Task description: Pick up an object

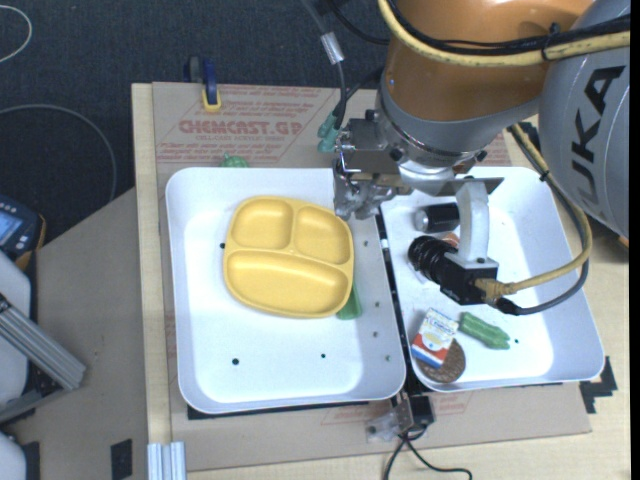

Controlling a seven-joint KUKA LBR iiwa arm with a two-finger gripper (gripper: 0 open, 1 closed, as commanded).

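- Up and to the right of the yellow plate (290, 256), the grey arm (470, 48) with its orange band reaches in over the far side of the table (160, 368).
- The left bin (280, 358) holds the yellow plate in its far half, and bare white floor lies on the plate's near side.
- The right bin (550, 328) sits just right of the plate, past the ridge where the two bins meet.
- The yellow plate itself lies flat, three compartments up.
- The hand (355, 193) hangs at the plate's far right corner, over that ridge. I cannot tell how far open it is, and nothing shows in its grip.
- A small carton (435, 333) lies right of the plate and nearer the front.
- A green pod-shaped thing (487, 331) lies farther right, just beyond the carton.
- A brown disc (447, 365) touches the carton's near edge.
- A green piece (349, 306) pokes out from under the plate's near right rim.
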